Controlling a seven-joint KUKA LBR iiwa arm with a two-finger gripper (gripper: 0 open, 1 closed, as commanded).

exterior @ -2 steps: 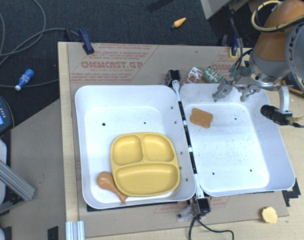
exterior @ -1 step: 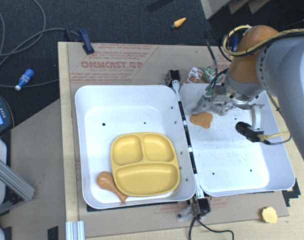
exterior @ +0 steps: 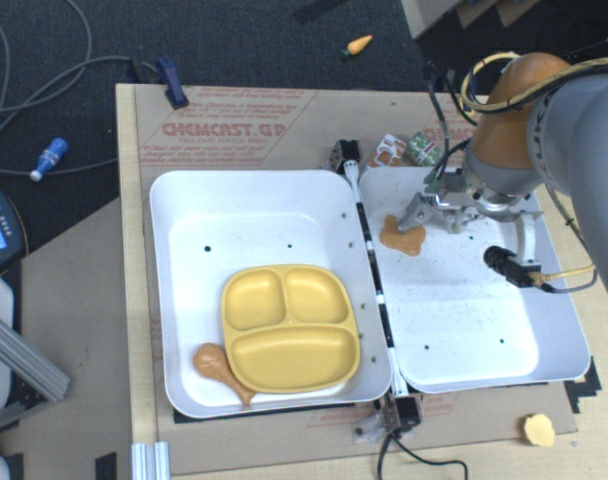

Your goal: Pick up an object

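A grey KUKA arm is reaching into the right-hand bin (exterior: 544,353), its gripper (exterior: 416,218) hanging low over the bin floor with a small tan object (exterior: 402,237) lying just beneath and slightly ahead of the tip; whether the tool is spread or pressed together cannot be told from this slant. The piece is resting on the white floor rather than rising with the tool, near the divider (exterior: 372,268) between the two bins. Well beyond the tip, in the left-hand bin (exterior: 184,208), a yellow compartment tray (exterior: 289,328) is lying with an orange drumstick-shaped toy (exterior: 219,366) touching its near corner. The likely trouble: the flat tan piece is offering little to bite on, so a close here may be skidding it toward the divider, or coming up with nothing
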